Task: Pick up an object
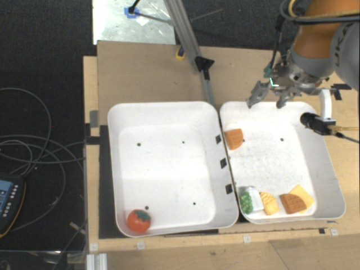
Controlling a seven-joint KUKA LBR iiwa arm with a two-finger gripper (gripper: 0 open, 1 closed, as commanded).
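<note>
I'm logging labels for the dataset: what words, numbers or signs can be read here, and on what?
None can be read.
The handheld device at the left edge has buttons, too small and blurred to read.
The green and white item in the right bin shows no legible print.

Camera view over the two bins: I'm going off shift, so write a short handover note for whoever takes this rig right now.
Gripper: open, holding nothing, hovering above the far rim of the right bin.
Right bin: orange block by its left wall; along the near edge, a green and white item, a yellow piece, a brown piece and a yellow wedge.
Left bin: red tomato in the near left corner.
Done: nothing picked up yet.
Left: descend on one object, grasp it, lift it.
</note>
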